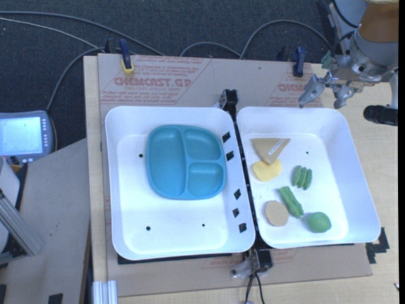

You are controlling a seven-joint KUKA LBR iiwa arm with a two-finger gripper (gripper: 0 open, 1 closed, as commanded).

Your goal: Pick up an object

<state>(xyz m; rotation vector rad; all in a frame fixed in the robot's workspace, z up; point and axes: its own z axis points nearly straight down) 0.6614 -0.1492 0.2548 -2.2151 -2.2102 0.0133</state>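
Over in the right bin point(354, 170) lie the things to pick from: a tan wedge point(269, 147) near the back, a yellow heart-shaped piece point(266, 170) touching its front edge, a round tan disc point(276, 213) nearer the front, a green pod point(290, 200) just beside that disc, a ridged green piece point(302, 177) apart to the right, and a green ball point(318, 221) by the front wall. None of them is held. The gripper point(326, 90) hangs above the far rim of this bin, its fingers spread apart with nothing between them. The left bin point(120, 189) holds a blue divided plate point(186, 162). Both bins sit on the desk point(164, 75), which has clamps along its far edge
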